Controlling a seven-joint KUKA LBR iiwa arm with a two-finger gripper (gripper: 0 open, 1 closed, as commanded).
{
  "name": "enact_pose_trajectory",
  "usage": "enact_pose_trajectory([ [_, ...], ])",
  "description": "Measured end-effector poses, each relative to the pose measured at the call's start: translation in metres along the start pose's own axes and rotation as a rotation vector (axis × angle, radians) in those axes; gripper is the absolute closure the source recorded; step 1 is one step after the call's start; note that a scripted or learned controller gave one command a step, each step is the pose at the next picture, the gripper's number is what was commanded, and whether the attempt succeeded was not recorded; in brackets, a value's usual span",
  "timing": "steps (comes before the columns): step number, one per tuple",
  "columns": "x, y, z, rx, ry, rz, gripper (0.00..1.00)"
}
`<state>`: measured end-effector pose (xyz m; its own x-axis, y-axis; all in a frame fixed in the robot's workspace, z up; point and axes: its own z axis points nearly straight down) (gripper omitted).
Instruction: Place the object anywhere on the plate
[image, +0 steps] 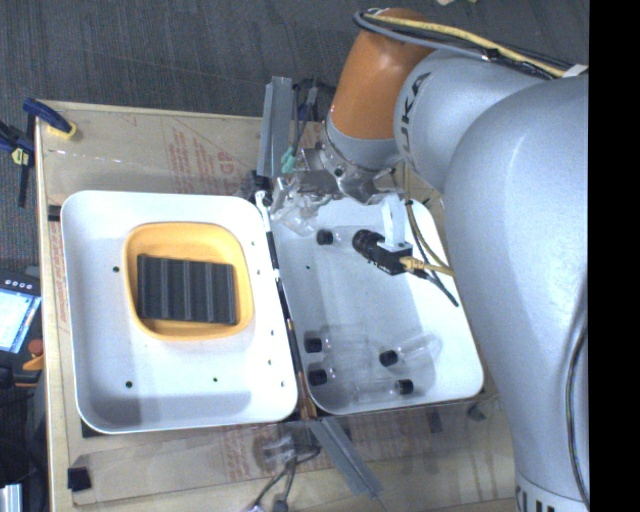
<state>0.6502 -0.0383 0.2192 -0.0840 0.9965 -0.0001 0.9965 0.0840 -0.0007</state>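
Observation:
A yellow plate (190, 242) with a dark ridged centre lies in the left white bin (100, 380). In the right white bin (455, 350), several clear objects with black caps (388, 357) rest near the front edge. One more black-capped piece (324, 238) lies further back. My gripper (296, 203) is low over the far left corner of the right bin, close to the wall between the bins. The wrist and its clear parts hide what is under it. I see nothing clearly held.
A black cable plug (380, 250) with an orange lead hangs from the wrist over the right bin. The big grey arm (510, 200) covers the right side. A metal bracket (276, 120) stands behind the bins. Blue clamps (45, 115) sit at the bench's far left.

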Motion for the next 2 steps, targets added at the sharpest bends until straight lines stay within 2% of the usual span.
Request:
enact_pose_trajectory([
  [1, 0.0345, -0.0139, 0.0278, 0.004, 0.001, -0.229, 1.0],
  [2, 0.034, -0.0139, 0.0277, 0.003, 0.0, -0.228, 0.0],
])
